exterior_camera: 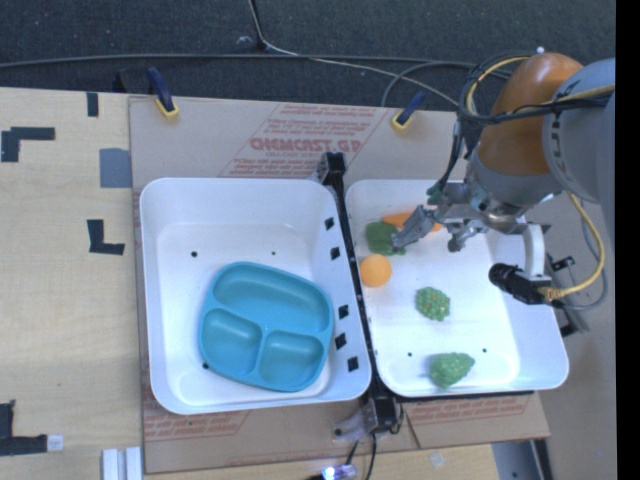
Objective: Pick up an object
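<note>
End effector (pixel 432 226) low in right bin's far part, grip state cannot tell, nothing seen grasped. Left to right: left bin (pixel 170 213) holds blue divided tray (pixel 266 325); right bin (pixel 540 363) holds dark green piece (pixel 380 236) and orange piece (pixel 400 219) just beside end effector, orange ball (pixel 375 270), green floret (pixel 432 303), near green lump (pixel 450 368). Pick looks not done; grasp and lift left.

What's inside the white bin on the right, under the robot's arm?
The right bin holds an orange ball, a dark green piece and two green bumpy pieces. The gripper partly covers something orange; what it is cannot be told.
</note>
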### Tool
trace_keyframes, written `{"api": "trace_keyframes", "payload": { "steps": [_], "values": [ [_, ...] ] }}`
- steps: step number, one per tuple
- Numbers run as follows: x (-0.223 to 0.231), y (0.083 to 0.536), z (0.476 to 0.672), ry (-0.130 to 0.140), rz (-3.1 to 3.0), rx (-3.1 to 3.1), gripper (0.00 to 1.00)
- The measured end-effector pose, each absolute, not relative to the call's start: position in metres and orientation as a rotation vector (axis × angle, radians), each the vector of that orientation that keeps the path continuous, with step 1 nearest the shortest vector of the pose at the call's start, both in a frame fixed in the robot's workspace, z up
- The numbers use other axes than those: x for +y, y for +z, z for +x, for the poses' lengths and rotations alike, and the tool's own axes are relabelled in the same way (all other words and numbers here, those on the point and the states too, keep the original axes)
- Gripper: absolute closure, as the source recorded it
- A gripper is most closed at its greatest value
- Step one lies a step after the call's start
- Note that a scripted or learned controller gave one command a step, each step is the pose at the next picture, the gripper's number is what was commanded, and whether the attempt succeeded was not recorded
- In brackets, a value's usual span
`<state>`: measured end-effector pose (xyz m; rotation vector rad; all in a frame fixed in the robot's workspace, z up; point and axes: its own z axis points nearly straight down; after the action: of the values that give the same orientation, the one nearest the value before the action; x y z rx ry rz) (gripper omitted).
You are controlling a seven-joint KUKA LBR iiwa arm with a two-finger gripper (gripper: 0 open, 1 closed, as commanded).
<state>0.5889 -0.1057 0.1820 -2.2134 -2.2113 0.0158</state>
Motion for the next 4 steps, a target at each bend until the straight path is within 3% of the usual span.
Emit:
{"api": "trace_keyframes", "payload": {
  "steps": [1, 3, 4],
  "values": [
    [-0.105, 0.191, 0.592, 0.001, -2.218, -2.222, 0.0],
    [-0.107, 0.103, 0.598, 0.005, -2.219, -2.222, 0.0],
    [-0.107, 0.084, 0.598, 0.004, -2.22, -2.223, 0.0]
  ]
}}
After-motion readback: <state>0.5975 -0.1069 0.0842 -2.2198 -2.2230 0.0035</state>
